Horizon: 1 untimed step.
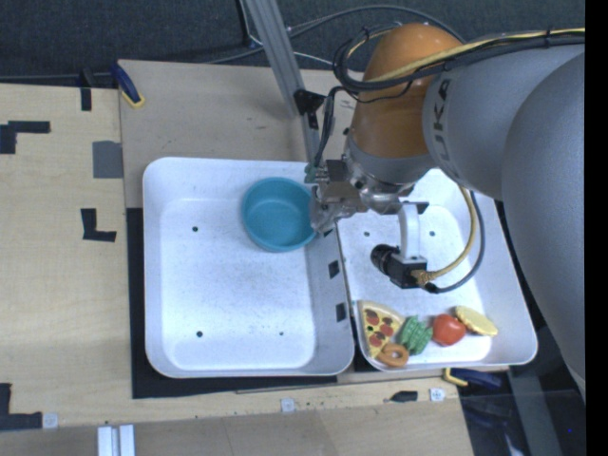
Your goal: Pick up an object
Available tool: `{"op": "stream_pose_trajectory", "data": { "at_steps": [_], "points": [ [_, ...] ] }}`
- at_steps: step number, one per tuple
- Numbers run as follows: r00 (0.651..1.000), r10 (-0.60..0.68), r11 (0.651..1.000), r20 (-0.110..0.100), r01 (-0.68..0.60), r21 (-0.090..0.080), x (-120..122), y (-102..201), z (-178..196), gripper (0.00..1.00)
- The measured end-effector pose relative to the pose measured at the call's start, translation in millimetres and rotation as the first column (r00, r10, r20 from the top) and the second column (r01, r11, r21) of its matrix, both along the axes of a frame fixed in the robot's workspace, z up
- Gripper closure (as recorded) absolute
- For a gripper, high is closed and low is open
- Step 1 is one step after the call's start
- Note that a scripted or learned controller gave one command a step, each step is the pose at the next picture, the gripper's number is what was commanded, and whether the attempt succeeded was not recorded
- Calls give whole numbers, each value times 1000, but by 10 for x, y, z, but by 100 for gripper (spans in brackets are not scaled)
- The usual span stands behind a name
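Two shallow white bins sit side by side on the bench, the left bin [180, 283] larger in the frame and the right bin [494, 293] partly covered by the arm [513, 103], which comes in from the right and upper right. A blue bowl [277, 213] rests in the upper right part of the left bin, close to the wall shared with the other bin. The gripper [323, 202] sits at the centre of the frame, right at the bowl's right rim, touching or almost touching it; whether a finger reaches inside the bowl cannot be made out, and whether the pincer is released or clenched cannot be told from this angle. Nothing shows clearly between its fingers.

Above the gripper, the orange band [404, 84] of the wrist fills the upper centre, with dark cables looping around it. A black fitting [399, 266] on a cable hangs over the middle of the right bin. Along the lower edge of the right bin lie small toy foods in a row: a pizza slice [380, 326], a green vegetable [414, 332], a red tomato [448, 329] and a yellow piece [475, 321], all well apart from the gripper.
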State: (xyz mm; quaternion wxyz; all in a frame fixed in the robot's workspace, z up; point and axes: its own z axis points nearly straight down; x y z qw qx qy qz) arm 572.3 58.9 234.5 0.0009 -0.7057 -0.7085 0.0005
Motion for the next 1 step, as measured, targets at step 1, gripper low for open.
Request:
{"op": "stream_pose_trajectory", "data": {
  "at_steps": [1],
  "points": [
    [1000,0,1000,1,0,0,-166,400,-63,100]
  ]
}}
